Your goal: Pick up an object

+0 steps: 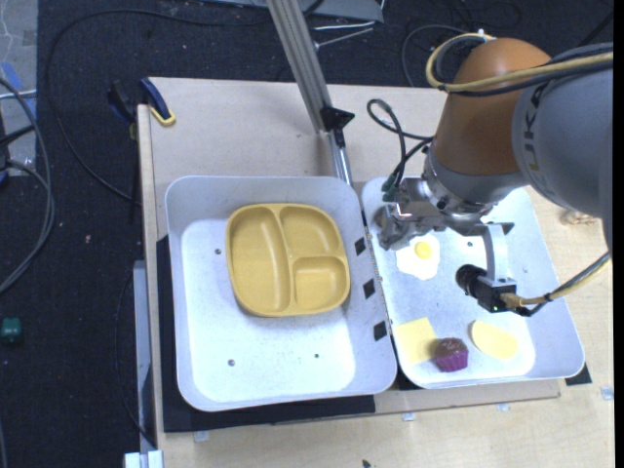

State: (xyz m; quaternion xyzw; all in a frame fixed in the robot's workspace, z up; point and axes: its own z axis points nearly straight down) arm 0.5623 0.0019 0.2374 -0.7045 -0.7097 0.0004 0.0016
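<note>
You have the tan wooden table (234,115) carrying two shallow white plastic bins. The grey arm with its orange band (492,76) reaches in over the right bin (551,354), and its metal end effector (409,217) hangs low at that bin's upper left corner, hard by the wall shared with the left bin (195,359). You cannot tell from this angle whether it is parted or closed, and nothing can be made out in its grasp.

To its left, in the left bin, lies a yellow plastic plate with three compartments (289,258). Just below the end effector sits a toy fried egg, white with a yellow yolk (421,258). Further below it lie a pale yellow square slice (414,338), a pale yellow round slice (497,339) off to the right, and, between them, a small purple lump (450,355) beside the square slice.
</note>
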